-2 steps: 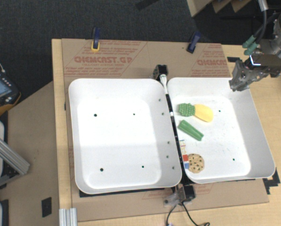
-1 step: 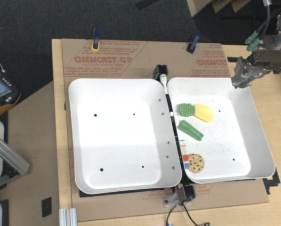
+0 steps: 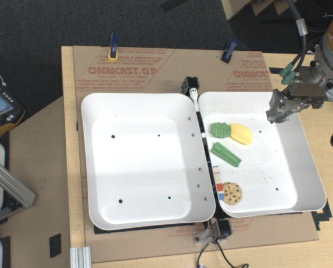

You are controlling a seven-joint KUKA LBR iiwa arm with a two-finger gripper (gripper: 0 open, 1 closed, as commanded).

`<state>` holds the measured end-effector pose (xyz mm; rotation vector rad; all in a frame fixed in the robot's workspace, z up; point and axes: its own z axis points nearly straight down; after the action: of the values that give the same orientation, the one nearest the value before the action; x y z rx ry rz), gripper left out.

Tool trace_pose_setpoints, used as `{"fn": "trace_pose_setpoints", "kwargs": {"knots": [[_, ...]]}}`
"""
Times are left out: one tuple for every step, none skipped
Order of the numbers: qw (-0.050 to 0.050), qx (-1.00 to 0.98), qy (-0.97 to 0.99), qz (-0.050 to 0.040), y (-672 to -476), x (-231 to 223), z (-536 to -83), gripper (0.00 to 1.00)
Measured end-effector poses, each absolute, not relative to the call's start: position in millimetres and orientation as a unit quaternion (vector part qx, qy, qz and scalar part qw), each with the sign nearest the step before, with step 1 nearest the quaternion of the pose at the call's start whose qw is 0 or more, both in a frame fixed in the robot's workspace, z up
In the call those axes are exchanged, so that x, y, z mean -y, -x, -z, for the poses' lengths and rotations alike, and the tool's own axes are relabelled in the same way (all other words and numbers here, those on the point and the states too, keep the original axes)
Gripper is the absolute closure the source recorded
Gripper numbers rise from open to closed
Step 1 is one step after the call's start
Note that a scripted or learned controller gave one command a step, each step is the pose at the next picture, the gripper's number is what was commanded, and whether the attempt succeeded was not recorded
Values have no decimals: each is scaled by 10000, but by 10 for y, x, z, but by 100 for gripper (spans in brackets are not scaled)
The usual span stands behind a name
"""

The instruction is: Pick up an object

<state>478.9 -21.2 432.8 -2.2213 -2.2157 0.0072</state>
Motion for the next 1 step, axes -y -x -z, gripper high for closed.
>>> {"fn": "trace_pose_setpoints", "kwargs": {"knots": [[-15, 7069, 7073, 8, -4801, 208, -4462, 100]]}}
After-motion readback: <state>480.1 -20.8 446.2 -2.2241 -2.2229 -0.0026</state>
